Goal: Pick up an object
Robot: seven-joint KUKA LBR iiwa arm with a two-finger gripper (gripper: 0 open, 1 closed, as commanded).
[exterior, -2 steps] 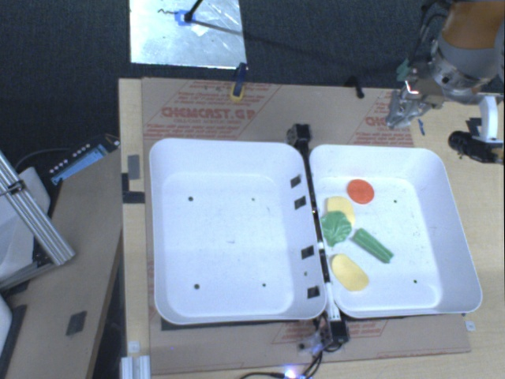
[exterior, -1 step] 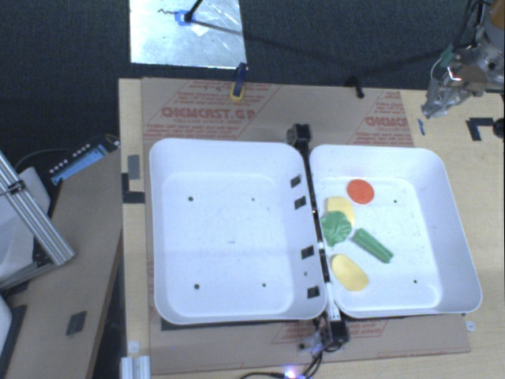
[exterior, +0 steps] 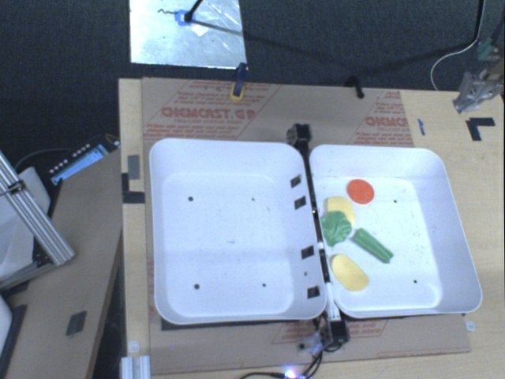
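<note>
The right bin [exterior: 442, 212] holds several small objects near its left wall. A flat orange-red disc [exterior: 360, 191] lies farthest back. Just in front of it a pale yellow piece [exterior: 341, 207] touches a leafy green piece [exterior: 336, 228]. A green elongated piece [exterior: 372, 245] lies at a slant to their right. A yellow oval piece [exterior: 349, 272] sits nearest the front.
The left bin [exterior: 229, 231] stands beside the right one, joined along a black clipped divider [exterior: 312, 219]. Both rest on a cardboard sheet [exterior: 205, 113] on the wooden bench. A metal plate [exterior: 187, 20] lies on the dark floor behind. An aluminium frame [exterior: 31, 219] stands at the left.
</note>
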